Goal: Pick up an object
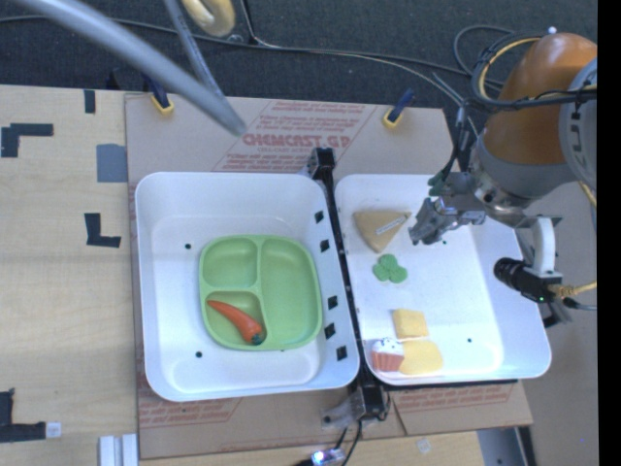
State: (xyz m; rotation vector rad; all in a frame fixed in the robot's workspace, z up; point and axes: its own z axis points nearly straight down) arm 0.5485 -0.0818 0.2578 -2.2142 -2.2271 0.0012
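Grey claw (434, 223), its state impossible to tell from above, hangs over the right bin (505, 357) beside the tan wedge (376, 227); from here it could nudge that sloped piece aside instead of gripping it.

It looked like a robotics lab: left of the arm (543, 95), two white bins (160, 260) sat on taped cardboard (291, 129), with cables (388, 61) trailing behind

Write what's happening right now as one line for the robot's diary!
gripper: over right bin, holding nothing seen | nearest: tan wedge | green tray: left bin, carrot inside | pick: not done
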